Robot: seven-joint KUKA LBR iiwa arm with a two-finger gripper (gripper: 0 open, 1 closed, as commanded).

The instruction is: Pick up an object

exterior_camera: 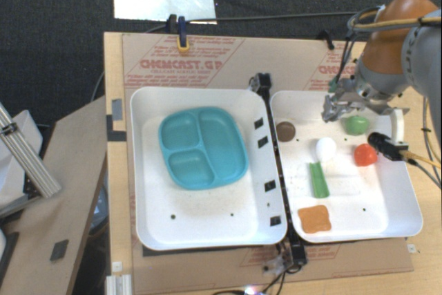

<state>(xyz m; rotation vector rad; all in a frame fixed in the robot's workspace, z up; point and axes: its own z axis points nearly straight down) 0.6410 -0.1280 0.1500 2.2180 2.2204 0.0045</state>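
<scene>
**Claw over the right bin**

Camera view: red "CHEMCAST GP" lettering (181, 65) runs across the bench board behind the bins. The claw (334, 110) hangs beside the green ball (358, 125) in the right bin (397, 207); its grip I cannot tell.

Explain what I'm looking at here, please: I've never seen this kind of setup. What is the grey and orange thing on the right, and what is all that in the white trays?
That is a robot arm, seen by one fixed camera looking down at a slant. Its gripper hangs over the far end of the right bin, just left of a green ball. I see nothing between its fingers. That bin also has a brown round piece, a white egg-like object, a red object, a green stick and an orange flat piece. The left bin has a blue divided plate.
</scene>
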